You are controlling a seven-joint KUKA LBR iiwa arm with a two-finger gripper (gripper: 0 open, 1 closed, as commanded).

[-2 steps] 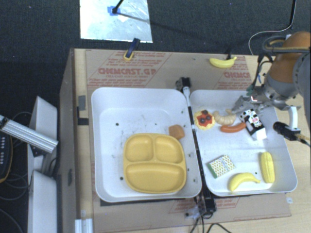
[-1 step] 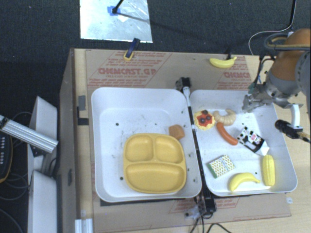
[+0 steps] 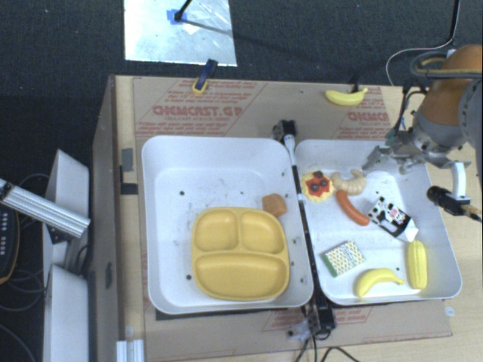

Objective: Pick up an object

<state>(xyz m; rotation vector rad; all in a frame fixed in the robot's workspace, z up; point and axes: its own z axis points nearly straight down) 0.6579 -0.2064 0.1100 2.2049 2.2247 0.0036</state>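
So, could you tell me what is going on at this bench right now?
The KUKA arm reaches in from the right, and its gripper hangs over the far side of the right bin. Nothing is seen between its fingers. That bin holds toy food: a hot dog, a banana and a corn cob. The left bin holds a yellow divided tray.
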